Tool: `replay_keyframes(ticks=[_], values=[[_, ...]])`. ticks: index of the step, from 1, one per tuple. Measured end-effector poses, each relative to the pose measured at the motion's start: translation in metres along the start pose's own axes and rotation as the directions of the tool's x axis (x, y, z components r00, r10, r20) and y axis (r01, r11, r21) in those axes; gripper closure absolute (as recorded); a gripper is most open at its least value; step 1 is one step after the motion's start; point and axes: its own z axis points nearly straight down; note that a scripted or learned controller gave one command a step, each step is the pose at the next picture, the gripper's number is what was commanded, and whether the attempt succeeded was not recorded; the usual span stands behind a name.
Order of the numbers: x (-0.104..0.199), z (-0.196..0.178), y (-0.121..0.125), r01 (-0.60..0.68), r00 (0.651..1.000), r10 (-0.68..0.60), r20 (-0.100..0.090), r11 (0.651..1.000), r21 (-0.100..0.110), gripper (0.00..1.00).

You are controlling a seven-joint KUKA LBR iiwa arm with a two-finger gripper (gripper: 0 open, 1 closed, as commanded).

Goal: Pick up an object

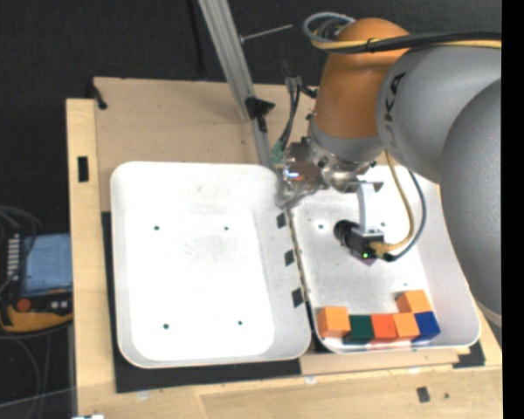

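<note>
The grey arm [445, 103], with its orange band [358, 77] above the wrist, reaches over the right bin [332, 234] from the right side of the camera view. Its wrist hangs above the far left corner of that bin, close to the wall it shares with the left bin [196, 260]. The gripper [295, 182] sits at the low end of the wrist, right over that shared wall; whether it is apart or together cannot be told, since the wrist housing covers it from above. Nothing can be seen held in it.

A small black camera unit [356, 236] with a green light hangs below the wrist on a white bracket, above the middle of the right bin, with a yellowish cable looping beside it.

The blocks lie in the near end of the right bin, well apart from the gripper. Along the near wall stand an orange block [334, 319], a dark green block [361, 327], a red-orange block [383, 326], another orange block [405, 324] and a blue block [426, 322], touching in a row. A brown-orange block [412, 301] rests just behind the row, near the blue one.

Both bins sit on the wooden counter [157, 112]. A metal rail [231, 59] slants up beyond the right bin. Left of the counter sits a blue box [48, 263] among cables.
</note>
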Motion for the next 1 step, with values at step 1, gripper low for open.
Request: replay_keyframes(ticks=[1], values=[[0.0449,-0.0052,-0.0124,0.001,1.000,-0.001,-0.001,1.000,0.001,1.00]])
